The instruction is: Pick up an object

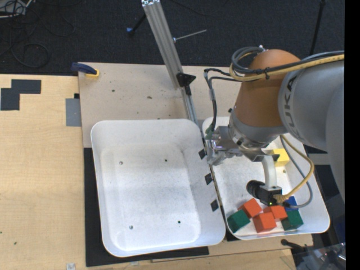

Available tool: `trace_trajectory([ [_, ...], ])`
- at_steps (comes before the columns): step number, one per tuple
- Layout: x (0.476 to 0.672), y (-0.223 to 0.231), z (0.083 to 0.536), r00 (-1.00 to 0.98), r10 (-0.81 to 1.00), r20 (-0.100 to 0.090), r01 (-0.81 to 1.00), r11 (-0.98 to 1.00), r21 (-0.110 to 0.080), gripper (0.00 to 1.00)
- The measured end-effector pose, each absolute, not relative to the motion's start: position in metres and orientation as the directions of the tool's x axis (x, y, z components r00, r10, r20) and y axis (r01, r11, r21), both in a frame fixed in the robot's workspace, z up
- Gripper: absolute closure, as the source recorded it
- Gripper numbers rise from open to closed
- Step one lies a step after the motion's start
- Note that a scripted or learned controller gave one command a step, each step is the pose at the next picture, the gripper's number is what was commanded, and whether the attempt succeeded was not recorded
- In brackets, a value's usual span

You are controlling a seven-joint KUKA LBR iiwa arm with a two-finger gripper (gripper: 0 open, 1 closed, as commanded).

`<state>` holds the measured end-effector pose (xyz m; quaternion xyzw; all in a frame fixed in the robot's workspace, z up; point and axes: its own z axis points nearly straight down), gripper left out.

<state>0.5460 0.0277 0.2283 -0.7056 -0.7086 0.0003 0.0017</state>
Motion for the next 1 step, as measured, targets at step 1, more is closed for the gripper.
trace_trajectory([
  [1,0.5346,0.0738,0.2324,-0.004,1.000,0.002,1.000,0.004,-0.004,1.00],
])
